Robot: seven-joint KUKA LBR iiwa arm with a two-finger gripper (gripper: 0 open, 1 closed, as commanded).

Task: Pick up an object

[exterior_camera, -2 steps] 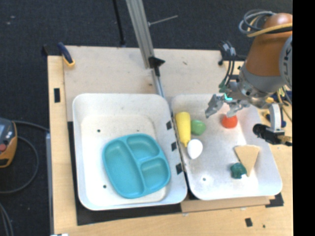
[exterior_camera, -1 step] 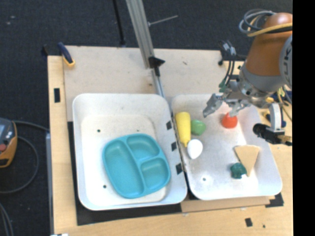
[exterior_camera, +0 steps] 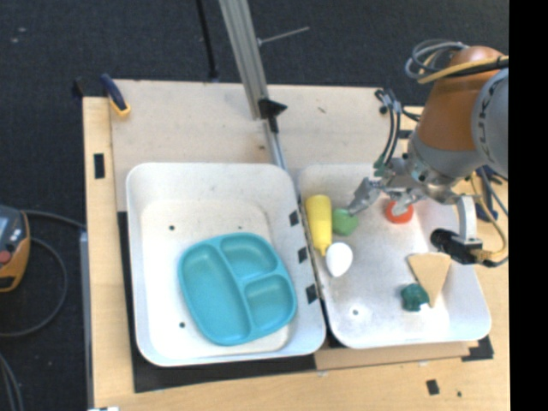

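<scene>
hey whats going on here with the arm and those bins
A grey and orange robot arm reaches from the right over the right bin, its gripper hovering near the far side, between a green object and an orange-red object. Nothing is visibly held. That bin also has a yellow object, a white egg-like object, a tan wedge and a small dark green piece. The left bin holds a blue divided plate.

A pale wooden desk (exterior_camera: pixel 188 127) fills most of the view, set on a dark, speckled carpet floor (exterior_camera: pixel 103 24) that shows along the top and at nine o'clock. A grey aluminium post (exterior_camera: pixel 244 45) (capped with a small checkered marker) rises from the desk toward twelve o'clock. A blue-and-yellow clamp (exterior_camera: pixel 115 95) grips the desk's corner at ten o'clock. Black cables (exterior_camera: pixel 47 268) trail across the floor at eight o'clock.
</scene>
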